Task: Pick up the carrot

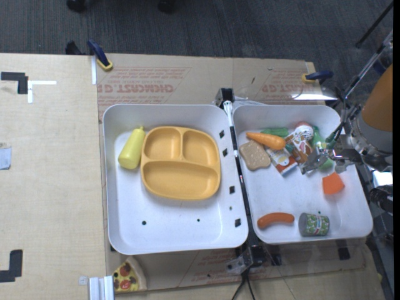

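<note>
The carrot lies in the right bin, touching the bread; it looks light, stiff and smooth, best gripped across its thick middle; the hand hovers nearby, its opening I cannot tell.

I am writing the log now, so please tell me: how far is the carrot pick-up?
Nothing looks done: the orange plastic carrot lies in the right white bin, against the bread slice. The hand is low beside it, over the packets. Grasping and lifting remain.
</note>
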